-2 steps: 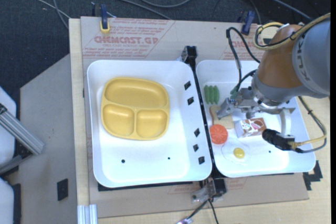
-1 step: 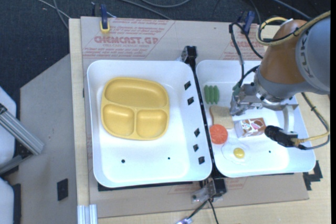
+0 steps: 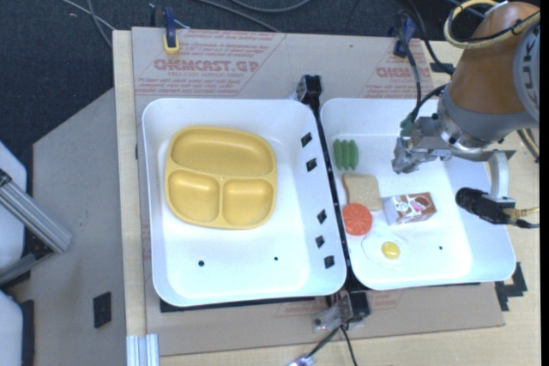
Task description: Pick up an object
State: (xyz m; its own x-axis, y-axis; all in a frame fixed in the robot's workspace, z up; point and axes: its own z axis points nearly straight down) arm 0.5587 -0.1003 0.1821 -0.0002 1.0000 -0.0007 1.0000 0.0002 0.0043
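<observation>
In the right bin (image 3: 480, 257) lie a green ridged pickle-like piece (image 3: 345, 154), a tan bread slice (image 3: 362, 189), a red tomato slice (image 3: 358, 219), a fried egg (image 3: 387, 250) and a small brown-and-white packet (image 3: 411, 207). My gripper (image 3: 412, 153) hangs over the upper middle of that bin, above and slightly right of the packet, right of the green piece. Nothing shows between its fingers, and their spread is too small to make out.
A yellow three-compartment plate (image 3: 221, 177) sits in the left bin (image 3: 249, 270). A black divider with clips (image 3: 319, 176) runs between the bins. Blue clamps (image 3: 171, 28) hold the cardboard base. Cables trail near the arm at the right.
</observation>
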